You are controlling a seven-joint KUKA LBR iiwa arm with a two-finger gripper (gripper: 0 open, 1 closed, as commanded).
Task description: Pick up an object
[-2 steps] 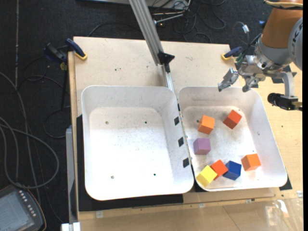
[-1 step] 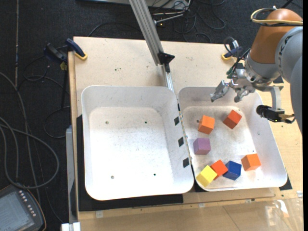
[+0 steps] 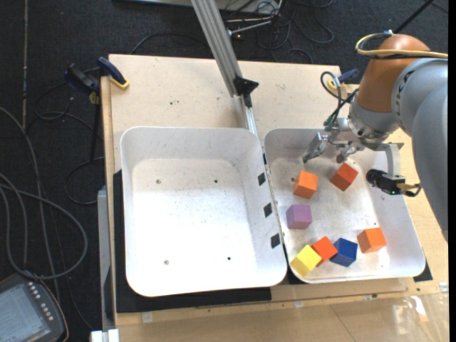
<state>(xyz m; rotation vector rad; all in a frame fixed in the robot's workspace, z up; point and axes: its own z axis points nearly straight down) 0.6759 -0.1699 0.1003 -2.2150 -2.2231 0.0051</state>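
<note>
My claw [image 3: 333,150] is hanging over the far part of the right bin [image 3: 410,251], its two fingers [image 3: 314,149] spreading apart and pointing down toward the floor of the bin, with nothing sitting between them. I am reaching in from the right, my grey arm [image 3: 427,105] crossing the bin's right rim and my orange band [image 3: 388,73] sitting just above the wrist.

Just beside my claw, toward the near side, a red block [image 3: 344,176] is lying tilted on the bin floor, apart from my fingers. Left of it, an orange block [image 3: 306,184] is resting near the bin's left wall. Nearer still, a purple block [image 3: 298,216] is sitting by itself. Along the near edge, a yellow block [image 3: 306,259], a small orange-red block [image 3: 325,248] and a blue block [image 3: 344,251] are crowding together, each touching or almost touching its neighbour. A second orange block [image 3: 371,239] is lying just to their right, slightly apart.

The left bin [image 3: 142,144] is lying beside the right one, their rims meeting in the middle. Both are resting on a pale board [image 3: 178,84], and a slanted metal bar [image 3: 217,38] is running down to the gap between them.
</note>
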